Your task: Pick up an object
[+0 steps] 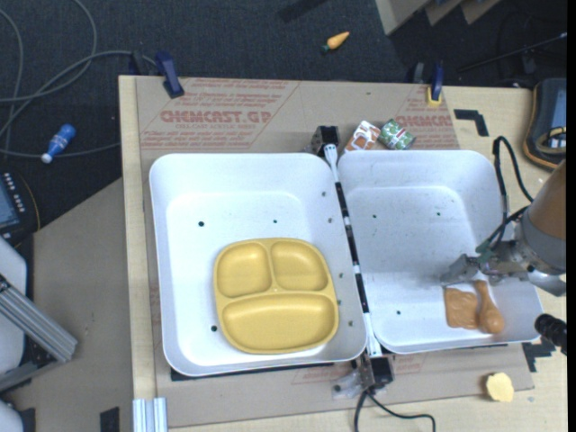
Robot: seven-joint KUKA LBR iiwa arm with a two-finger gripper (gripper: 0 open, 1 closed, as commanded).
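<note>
Cables (54,34) trail over the dark floor at the far left, and a small blue-and-white bottle (58,142) lies on that floor beside the tabletop (135,241). On the tabletop sits a brown cardboard sheet (234,115) printed with red lettering, held at its far edge by a blue clamp (167,72) on the left and another clamp (436,81) toward the right. Two shallow white bins rest on it side by side, their inner rims touching. The left bin (180,196) carries a yellow divided plate (274,293) with three compartments, lying flat in the near half of the bin. Out on the floor beyond the cardboard lies a small orange object (337,40). Just behind the spot where the two bins meet, a pair of small crumpled packets (380,136), one red and white and one green, sit on the cardboard. The right bin (405,205) holds brown food-like pieces (472,309) in its near right corner: a flat tan slab with a darker drumstick-shaped piece against its right side. The hand (481,268) is low over that corner, just above and touching distance from the brown pieces; from here I cannot tell whether it is released or clenched, and nothing is visibly gripped. The grey arm (544,232) reaches in from the right. A small yellow lump (499,386) lies on the tabletop just in front of the right bin.
</note>
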